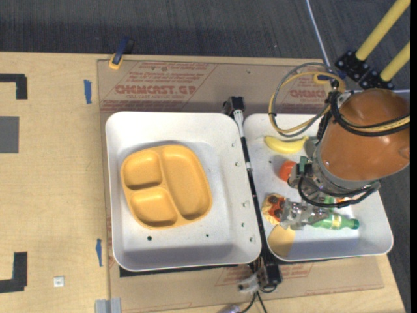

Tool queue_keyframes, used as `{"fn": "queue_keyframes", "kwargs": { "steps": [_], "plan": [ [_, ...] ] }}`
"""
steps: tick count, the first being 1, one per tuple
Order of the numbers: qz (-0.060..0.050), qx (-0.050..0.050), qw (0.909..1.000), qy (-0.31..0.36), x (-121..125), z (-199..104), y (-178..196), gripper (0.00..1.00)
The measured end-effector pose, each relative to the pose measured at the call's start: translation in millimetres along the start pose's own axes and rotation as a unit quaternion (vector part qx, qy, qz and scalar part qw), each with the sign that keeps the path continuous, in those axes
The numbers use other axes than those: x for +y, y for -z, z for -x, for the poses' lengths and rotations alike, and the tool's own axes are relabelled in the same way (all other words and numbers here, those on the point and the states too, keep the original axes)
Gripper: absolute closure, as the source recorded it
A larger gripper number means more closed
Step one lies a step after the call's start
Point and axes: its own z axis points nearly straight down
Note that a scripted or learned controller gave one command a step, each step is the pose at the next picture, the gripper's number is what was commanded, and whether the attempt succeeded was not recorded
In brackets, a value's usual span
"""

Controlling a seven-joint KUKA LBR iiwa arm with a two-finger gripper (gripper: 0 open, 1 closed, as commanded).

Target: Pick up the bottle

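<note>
"CHEMCAST GP" on board [155, 87], probably

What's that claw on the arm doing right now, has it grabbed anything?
Gripper: low in the right bin, at the end of the green bottle. Whether it has the bottle cannot be told from this view.

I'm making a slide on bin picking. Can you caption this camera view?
KUKA arm's gripper low over the green bottle in the right bin; a yellow divided tray lies in the left bin.
</note>
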Motion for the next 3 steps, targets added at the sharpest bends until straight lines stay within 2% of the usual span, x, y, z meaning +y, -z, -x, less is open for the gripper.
{"fn": "queue_keyframes", "kwargs": {
  "steps": [1,2,3],
  "plan": [
    [-0.002,-0.001,0.9858,0.168,-20.2,-13.0,76.8,1.0],
    [0.001,0.0,0.9566,0.292,-20.4,-67.1,12.1,1.0],
    [0.002,0.0,0.8786,0.478,-20.2,-71.0,-66.4,1.0]
  ]
}}
